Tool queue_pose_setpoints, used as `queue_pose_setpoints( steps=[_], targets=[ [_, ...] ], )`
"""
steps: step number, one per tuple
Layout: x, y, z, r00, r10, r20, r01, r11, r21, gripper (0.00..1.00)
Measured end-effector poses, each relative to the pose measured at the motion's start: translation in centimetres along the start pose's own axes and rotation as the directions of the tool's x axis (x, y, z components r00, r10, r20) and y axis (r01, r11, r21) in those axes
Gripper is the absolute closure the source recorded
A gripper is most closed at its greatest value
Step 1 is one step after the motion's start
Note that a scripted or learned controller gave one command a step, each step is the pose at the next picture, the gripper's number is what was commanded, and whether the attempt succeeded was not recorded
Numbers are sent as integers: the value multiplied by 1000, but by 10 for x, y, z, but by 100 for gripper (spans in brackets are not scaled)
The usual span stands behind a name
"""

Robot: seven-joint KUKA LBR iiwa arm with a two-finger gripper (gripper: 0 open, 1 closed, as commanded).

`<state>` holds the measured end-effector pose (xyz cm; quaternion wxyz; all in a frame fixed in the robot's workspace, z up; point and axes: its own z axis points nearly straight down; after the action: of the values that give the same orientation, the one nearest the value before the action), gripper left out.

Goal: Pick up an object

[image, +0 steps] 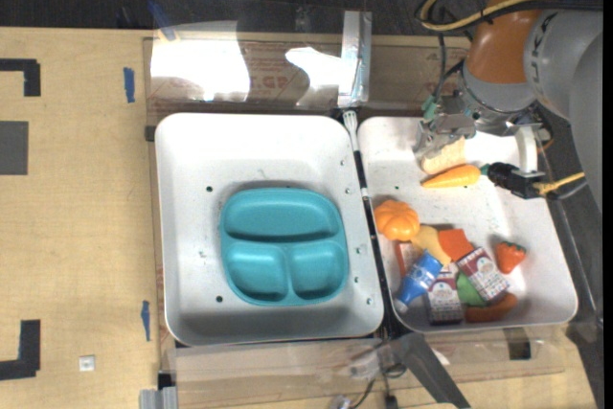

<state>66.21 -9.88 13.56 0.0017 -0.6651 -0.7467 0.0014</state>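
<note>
Two shallow white bins on the desk [77, 206], side by side. Landmark for all places below: the orange carrot [450, 175] in the right bin [560, 249].

Left bin [182, 206], well left of the carrot: one teal divided tray [283, 242], nothing else in it.

Right bin, contents: the carrot, lying crosswise near the far end; a pale yellowish piece [442, 152] just above the carrot and touching or nearly touching it; an orange pumpkin-shaped toy [397, 218] below and left of the carrot; a cluster of small cartons and toy foods [450, 278] well below the carrot; a small red-orange fruit [512, 256] below and right of the carrot.

Arm: grey with orange band [503, 34], entering above and right of the carrot. Pincer [442, 124] set low, directly above the carrot, over the pale piece. Whether it is spread or pressed together cannot be told at this slant; no item is seen caught in it.

Step in hand, by judgement: descent or closing on a target at the far end of the right bin, most likely the pale piece; nothing is lifted yet.

Next move calls for: a firm close squarely on one item, clear of the bin's far wall and of the carrot beside it, then a straight lift.
</note>
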Motion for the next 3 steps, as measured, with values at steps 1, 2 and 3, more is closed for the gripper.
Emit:
queue_pose_setpoints(
  steps=[1,2,3],
  targets=[
    [-19,-20,44,980,-198,1,198,980,-3,100],
    [-12,-87,47,878,-478,8,478,878,-10,100],
    [-38,-58,36,994,-106,3,106,994,-8,100]
  ],
)
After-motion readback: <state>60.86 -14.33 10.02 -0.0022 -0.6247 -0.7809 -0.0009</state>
